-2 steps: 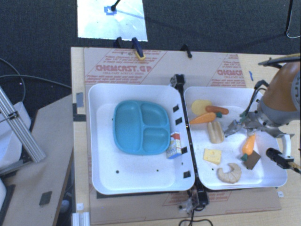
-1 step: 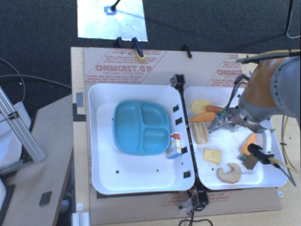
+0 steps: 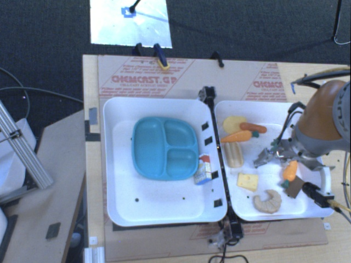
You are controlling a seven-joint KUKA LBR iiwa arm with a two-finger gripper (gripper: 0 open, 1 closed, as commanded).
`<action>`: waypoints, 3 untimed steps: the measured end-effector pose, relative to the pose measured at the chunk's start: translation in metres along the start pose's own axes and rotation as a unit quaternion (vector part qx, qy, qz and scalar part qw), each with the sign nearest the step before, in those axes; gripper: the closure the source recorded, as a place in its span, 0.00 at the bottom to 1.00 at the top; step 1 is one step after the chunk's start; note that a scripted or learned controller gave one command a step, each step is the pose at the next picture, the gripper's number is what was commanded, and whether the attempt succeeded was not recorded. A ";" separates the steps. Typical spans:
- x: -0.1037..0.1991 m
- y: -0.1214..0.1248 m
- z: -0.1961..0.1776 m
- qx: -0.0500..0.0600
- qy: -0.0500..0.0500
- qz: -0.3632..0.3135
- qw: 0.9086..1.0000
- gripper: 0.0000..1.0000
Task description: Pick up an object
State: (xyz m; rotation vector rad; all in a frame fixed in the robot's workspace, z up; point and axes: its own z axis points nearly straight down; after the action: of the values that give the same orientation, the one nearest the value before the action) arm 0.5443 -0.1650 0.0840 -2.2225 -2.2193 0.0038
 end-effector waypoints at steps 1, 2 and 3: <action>0.060 -0.033 -0.072 -0.004 0.002 -0.005 1.000 0.00; 0.081 -0.035 0.001 -0.002 0.000 -0.003 1.000 0.00; 0.080 -0.034 -0.011 -0.003 0.000 -0.002 1.000 1.00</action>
State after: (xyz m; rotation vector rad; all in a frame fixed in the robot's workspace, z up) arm 0.5100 -0.0849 0.0951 -2.2199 -2.2273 -0.0032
